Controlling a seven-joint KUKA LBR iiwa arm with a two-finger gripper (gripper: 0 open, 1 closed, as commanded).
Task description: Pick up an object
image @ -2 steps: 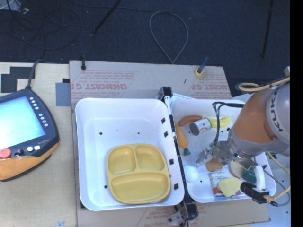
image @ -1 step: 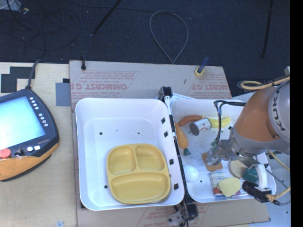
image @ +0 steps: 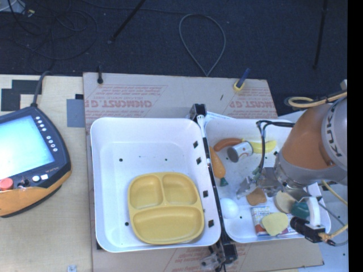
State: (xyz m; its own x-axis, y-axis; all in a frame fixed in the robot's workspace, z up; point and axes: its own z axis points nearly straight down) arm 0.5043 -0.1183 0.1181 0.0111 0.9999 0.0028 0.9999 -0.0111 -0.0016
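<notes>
The right bin [image: 247, 238] holds several small objects. My gripper [image: 250, 186] hangs low in its middle, at the end of the grey arm with the orange band [image: 309, 143]. A brown rounded piece [image: 257, 198] lies just below and beside the gripper; whether they touch is unclear. Around it are a silver can [image: 241, 151], an orange item [image: 226, 144], a second orange piece [image: 217, 163], a yellow banana-like item [image: 267, 147], a white ball [image: 229, 208], a printed packet [image: 260, 215], a pale yellow piece [image: 275, 224] and a teal object [image: 300, 208].
The left bin [image: 108, 152] contains a yellow divided plate [image: 165, 207] in its front half. A black divider [image: 205, 169] runs between the bins. A control pendant with a screen [image: 28, 157] rests on the bench at the far left. Cables lie on the dark floor behind.
</notes>
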